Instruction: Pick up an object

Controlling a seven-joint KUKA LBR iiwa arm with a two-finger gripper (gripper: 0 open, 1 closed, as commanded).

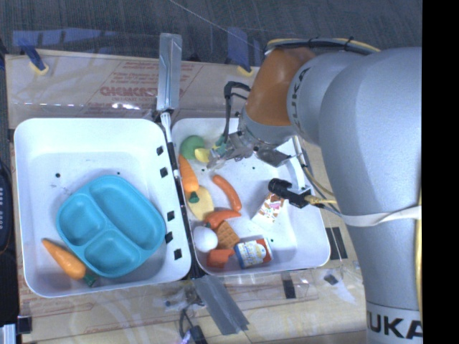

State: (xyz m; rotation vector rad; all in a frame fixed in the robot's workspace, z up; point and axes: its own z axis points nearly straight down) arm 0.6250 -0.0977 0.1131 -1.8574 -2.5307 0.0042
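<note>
Looks pretty early in the pick. Grey arm with the orange band [287,92] reaching into the right shallow white plastic bin [308,246], end effector [217,151] hanging low over that bin's far-left corner, right by the round green plastic fruit [190,146] and the small yellow piece [201,155] just beside it. Can't tell whether spread or pressed together, too small and dark against the toys. Nothing visibly lifted or clamped, so no pick to count yet.

Best guess at the target: the green fruit or the yellow bit, since those sit closest to the tip. Everything else in that bin resting on the floor: long orange plastic carrot [188,176] along the left wall, red-orange sausage-shaped toy [226,191] toward the middle, white egg [206,239] and small labelled can [252,253] near the front wall.

Left to do, judging from this: settle on something, close, raise it clear of the bin.
</note>
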